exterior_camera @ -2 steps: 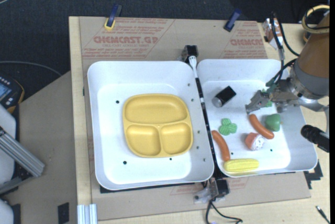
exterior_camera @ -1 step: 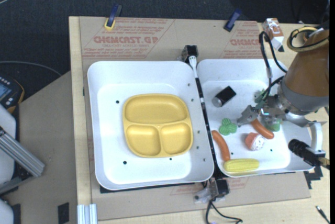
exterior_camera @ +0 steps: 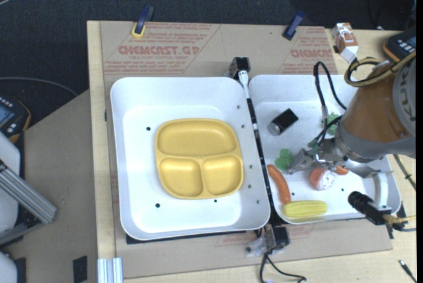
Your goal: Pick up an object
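Your gripper (exterior_camera: pixel 316 162) sits low in the right bin (exterior_camera: pixel 297 91), among the small items near its middle. Whether the fingers are spread or pressed together cannot be told from this view, and nothing shows between them. Candidate objects lie close by: a red-and-white item (exterior_camera: pixel 322 177) just beside the gripper, a green piece (exterior_camera: pixel 284 159) to its left, an orange carrot (exterior_camera: pixel 280 183) and a yellow corn cob (exterior_camera: pixel 305 209) nearer. Pick one target, centre over it, and descend straight so neighbours are not nudged. The yellow tray (exterior_camera: pixel 197 157) occupies the left bin (exterior_camera: pixel 132 143).
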